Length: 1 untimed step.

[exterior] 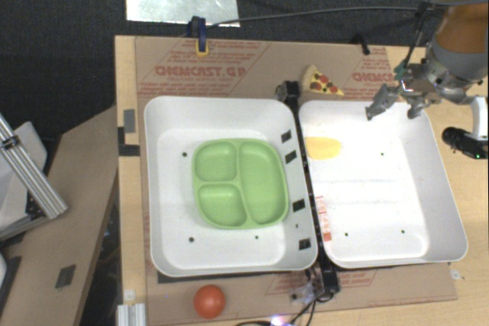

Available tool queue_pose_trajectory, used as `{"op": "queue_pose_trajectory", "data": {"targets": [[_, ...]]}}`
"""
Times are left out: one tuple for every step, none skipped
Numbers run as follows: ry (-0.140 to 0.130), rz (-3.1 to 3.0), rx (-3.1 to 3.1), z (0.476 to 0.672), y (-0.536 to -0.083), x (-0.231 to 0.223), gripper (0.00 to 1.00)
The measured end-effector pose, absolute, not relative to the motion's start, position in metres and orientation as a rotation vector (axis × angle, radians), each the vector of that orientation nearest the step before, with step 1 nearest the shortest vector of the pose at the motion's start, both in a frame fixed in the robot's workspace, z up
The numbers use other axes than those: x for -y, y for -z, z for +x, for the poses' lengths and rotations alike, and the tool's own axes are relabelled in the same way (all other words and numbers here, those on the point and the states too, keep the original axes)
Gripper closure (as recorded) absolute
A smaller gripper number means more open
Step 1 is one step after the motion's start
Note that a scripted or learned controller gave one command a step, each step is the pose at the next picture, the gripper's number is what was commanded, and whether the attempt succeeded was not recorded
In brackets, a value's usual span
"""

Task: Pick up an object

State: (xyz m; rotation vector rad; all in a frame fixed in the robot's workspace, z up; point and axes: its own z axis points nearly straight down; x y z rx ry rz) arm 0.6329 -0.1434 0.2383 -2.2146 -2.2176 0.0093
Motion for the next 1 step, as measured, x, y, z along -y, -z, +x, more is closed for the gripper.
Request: {"op": "queue_pose_trajectory", "data": {"targets": [[0.001,-2.219,2.226,0.6351,-0.2454,0.1432,0.0]]}}
